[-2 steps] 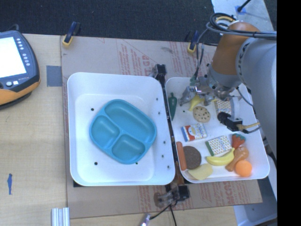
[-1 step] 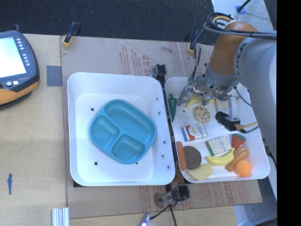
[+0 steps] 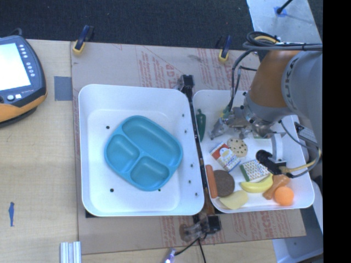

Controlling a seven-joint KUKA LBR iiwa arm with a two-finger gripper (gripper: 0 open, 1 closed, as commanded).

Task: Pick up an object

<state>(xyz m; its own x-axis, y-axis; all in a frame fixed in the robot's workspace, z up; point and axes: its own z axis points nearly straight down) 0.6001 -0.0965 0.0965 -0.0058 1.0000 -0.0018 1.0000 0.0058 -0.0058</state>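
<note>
My gripper (image 3: 229,126) hangs over the far end of the right shallow white bin (image 3: 307,200), where the toy foods are heaped for picking; its grip I cannot tell. The round speckled cookie (image 3: 237,145) lies just near of it, an easy candidate, while the blue sectioned plastic plate (image 3: 143,153) sits in the left bin.

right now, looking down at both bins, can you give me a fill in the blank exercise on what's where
1. The blue three-compartment plastic plate lies in the ____ white bin.
2. The yellow toy banana lies beside a round ____ ball.
3. The small green pepper lies against the right white bin's ____ wall.
4. The grey arm's gripper hangs over the ____ bin.

Missing words: left; orange; left; right
</note>
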